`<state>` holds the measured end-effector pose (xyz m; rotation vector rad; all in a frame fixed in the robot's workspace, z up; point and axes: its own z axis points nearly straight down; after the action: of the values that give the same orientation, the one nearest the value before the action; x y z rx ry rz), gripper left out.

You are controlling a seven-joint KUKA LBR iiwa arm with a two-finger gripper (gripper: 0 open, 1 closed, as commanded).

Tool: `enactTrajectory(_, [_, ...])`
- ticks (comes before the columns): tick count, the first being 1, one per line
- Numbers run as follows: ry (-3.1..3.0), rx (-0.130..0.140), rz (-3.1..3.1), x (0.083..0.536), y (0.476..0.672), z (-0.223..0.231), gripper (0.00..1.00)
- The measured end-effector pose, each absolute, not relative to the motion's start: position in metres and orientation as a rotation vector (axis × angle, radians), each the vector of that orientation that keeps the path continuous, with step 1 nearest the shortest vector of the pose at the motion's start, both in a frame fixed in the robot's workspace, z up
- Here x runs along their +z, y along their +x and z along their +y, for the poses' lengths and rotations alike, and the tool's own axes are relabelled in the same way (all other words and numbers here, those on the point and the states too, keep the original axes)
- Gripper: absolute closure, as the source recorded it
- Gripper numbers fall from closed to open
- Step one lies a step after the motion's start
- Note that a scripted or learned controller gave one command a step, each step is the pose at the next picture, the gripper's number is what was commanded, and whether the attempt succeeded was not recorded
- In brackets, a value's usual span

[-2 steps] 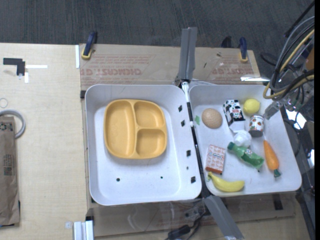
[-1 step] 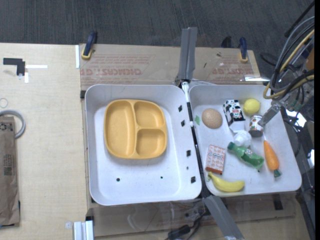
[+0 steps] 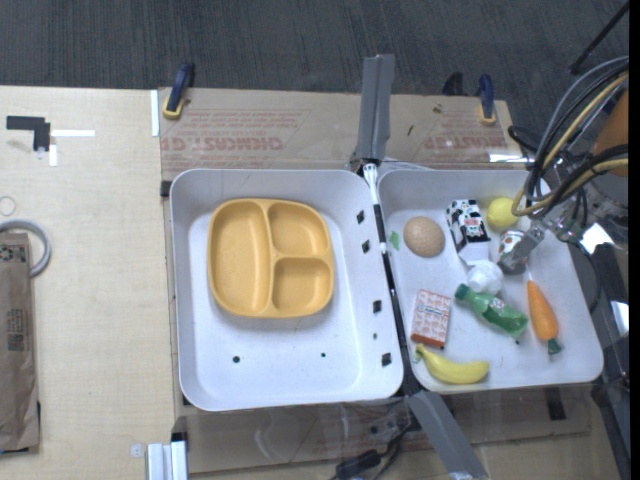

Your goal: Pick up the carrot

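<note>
Carrot [image 3: 541,311] lies flat in the right bin [image 3: 585,368], near its right wall, long axis running roughly top to bottom, leafy green end pointing toward the bin's near-right corner. It's loose on the floor — nothing touching it that I can see, a clear gap to the green bottle [image 3: 492,307] on its left. The gripper [image 3: 514,252] hangs above and to the left of the carrot's upper end, over the bottle's white cap, not on the carrot; can't tell from this angle whether it is spread or clamped, and nothing visibly sits in it. My read: it's short of the target and needs to shift right and toward the camera before descending. Room is the problem — the bin wall is just to the right of the carrot, so pinching across its width puts one side near that wall and the other near the bottle. Left side of that bin is crowded: egg [image 3: 424,236], cow-print carton [image 3: 466,222], lemon [image 3: 500,213], orange-and-white box [image 3: 432,317], banana [image 3: 452,367] along the near edge. Left bin [image 3: 190,268] holds just the yellow divided plate [image 3: 270,258] — plenty of open floor there, not relevant to the pick.
</note>
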<state>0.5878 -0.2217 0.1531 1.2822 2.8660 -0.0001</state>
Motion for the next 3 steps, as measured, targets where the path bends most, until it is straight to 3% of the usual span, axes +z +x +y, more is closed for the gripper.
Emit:
enactTrajectory(2, [1.288,-0.002,2.863,0.134,0.538,-0.222,0.0])
enactTrajectory(3, [1.362,-0.001,2.828,0.138,0.555,-0.222,0.0])
